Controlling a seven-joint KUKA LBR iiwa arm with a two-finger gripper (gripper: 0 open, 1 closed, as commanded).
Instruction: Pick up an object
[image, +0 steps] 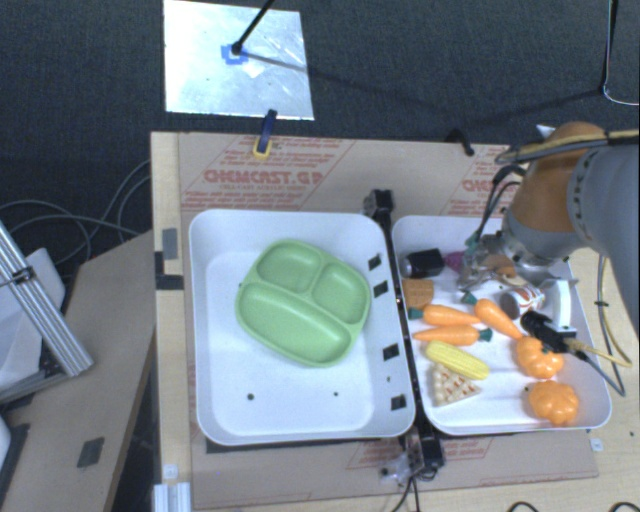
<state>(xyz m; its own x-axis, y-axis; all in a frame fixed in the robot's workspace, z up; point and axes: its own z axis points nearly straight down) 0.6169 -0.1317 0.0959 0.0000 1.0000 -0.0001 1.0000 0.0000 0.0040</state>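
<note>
Claw (478, 272) low in right white bin (592, 400), far side, grip state cannot tell; crowded orange plastic carrots (450, 316) nearby risk a glancing miss or nudged toys

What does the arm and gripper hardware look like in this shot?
The arm is a rounded grey casing with a bulbous orange band above the wrist. Thin dark cables run along the orange section down toward the gripper, a small metallic-looking assembly with slim parts; finer detail is too small to tell.
</note>
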